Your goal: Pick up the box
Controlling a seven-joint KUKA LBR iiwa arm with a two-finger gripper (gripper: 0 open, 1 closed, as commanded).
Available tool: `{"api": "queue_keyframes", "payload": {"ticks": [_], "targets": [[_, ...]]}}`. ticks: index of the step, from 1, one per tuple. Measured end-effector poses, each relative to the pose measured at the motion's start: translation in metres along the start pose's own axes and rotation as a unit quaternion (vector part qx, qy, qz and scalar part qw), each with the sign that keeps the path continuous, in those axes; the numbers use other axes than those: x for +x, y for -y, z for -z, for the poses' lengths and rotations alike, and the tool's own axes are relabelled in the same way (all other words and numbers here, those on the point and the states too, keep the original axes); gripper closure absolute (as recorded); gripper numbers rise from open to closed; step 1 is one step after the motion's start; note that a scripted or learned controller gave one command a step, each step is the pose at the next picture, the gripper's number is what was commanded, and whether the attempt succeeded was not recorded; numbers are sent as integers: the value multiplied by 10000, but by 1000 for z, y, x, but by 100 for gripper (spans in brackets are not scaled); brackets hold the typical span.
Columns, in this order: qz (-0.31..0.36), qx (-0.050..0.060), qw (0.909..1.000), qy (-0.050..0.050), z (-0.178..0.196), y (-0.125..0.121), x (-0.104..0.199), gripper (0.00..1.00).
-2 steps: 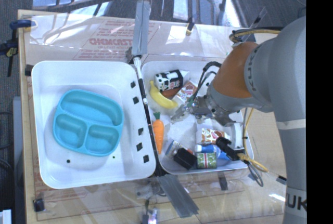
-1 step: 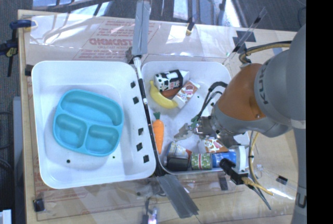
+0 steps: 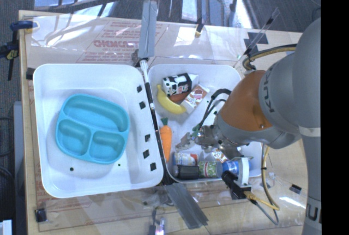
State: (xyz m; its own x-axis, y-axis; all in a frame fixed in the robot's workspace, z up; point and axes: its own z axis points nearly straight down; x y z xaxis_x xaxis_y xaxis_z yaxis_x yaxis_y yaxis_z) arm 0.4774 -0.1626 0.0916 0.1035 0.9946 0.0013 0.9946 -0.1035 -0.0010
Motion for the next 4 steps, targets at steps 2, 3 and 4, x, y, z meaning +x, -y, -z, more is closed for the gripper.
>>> {"api": "queue_keyframes", "payload": {"ticks": [2,3,4], "targets": [[-173,13,9998,-1,0,-29,-19,0],[-462,-26,9989,6,1,-1,-1,0],[-443,-24,9990,9,11,-2,-1,100]]}}
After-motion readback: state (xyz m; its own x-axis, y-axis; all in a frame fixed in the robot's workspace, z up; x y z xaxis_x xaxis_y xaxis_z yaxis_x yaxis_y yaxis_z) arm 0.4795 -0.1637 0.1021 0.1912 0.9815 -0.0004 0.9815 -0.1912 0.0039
